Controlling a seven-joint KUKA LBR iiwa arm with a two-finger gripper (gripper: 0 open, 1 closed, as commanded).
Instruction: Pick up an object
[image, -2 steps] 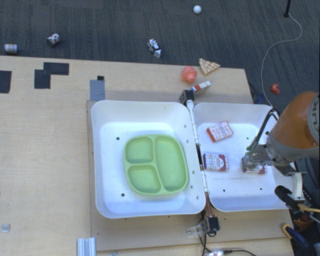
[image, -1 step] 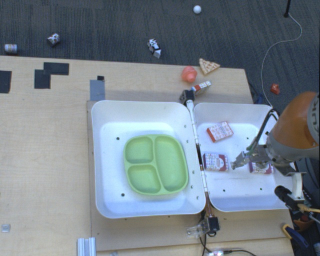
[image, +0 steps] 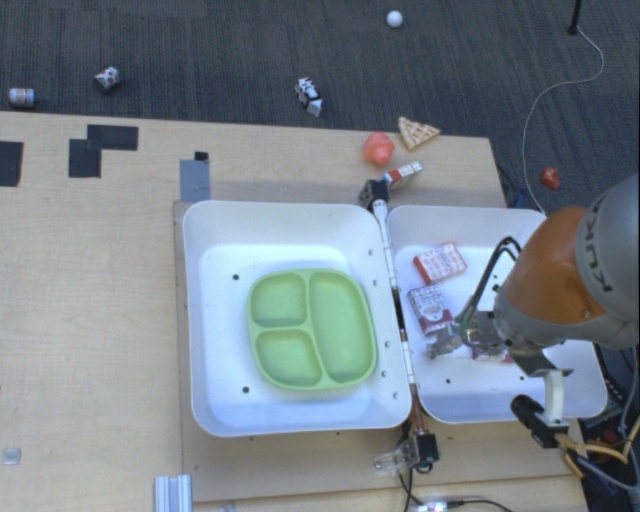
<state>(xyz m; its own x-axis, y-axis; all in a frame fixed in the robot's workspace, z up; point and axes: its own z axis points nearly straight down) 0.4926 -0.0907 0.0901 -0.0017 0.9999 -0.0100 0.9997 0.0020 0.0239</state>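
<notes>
While the arm reaches in from the right, the gripper (image: 445, 343) sits low inside the right bin (image: 480, 400), its metal tip at the lower end of a small red-and-white packet (image: 430, 306). Whether the fingers are apart or together cannot be told at this size, and nothing is seen between them. The step in hand appears to be the approach or closing phase on that packet, the likely object to be picked. A second red-and-white packet (image: 440, 263) lies just beyond it, nearer the bin's far wall. The next move calls for centring over the near packet, closing, then a straight lift; the flat packet lying on the bin floor may slip from a shallow grip. The divider between the bins stands close to the gripper's left and limits sideways travel. The left bin (image: 215, 330) bears a green three-compartment tray (image: 311, 330). Beyond the bins lie a red ball (image: 378, 148) and a pizza-slice toy (image: 417, 131).
</notes>
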